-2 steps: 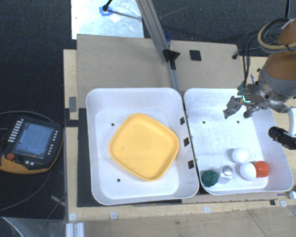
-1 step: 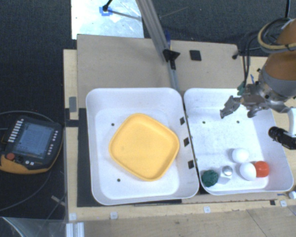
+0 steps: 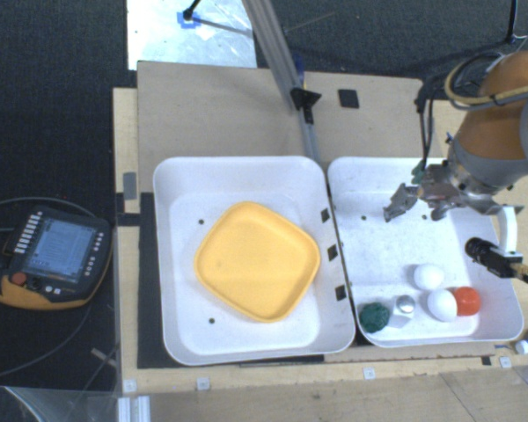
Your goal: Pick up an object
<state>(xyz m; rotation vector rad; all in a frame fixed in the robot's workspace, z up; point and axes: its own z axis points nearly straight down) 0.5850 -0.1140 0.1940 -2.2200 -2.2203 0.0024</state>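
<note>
Two fingers are all I have, and right now they stand spread apart with nothing between them, hanging over the bare far part of the right bin (image 3: pixel 370 236). My gripper (image 3: pixel 418 199) points toward the left, one finger tip reaching out over the white floor near the divider, the other nearer my wrist. Whether the tips touch the floor I cannot tell from this slant.

The things worth picking lie well apart from me, gathered along the near edge of the right bin, likely because they have rolled or been pushed there against the wall. A white ball (image 3: pixel 428 277) sits nearest to me; just beyond it a second white ball (image 3: pixel 441 304) touches an orange ball (image 3: pixel 467 301). Left of those rests a small silver object (image 3: pixel 406 305), and in the near-left corner a dark green object (image 3: pixel 374 316).

In the left bin (image 3: pixel 172 236) a yellow plate (image 3: pixel 257 260) lies flat in the middle, too broad for my spread, I judge. To the left of the bench a control pendant (image 3: pixel 53 255) lies on the dark floor. My best course, I think, is to travel nearward and descend on the lone white ball.
</note>
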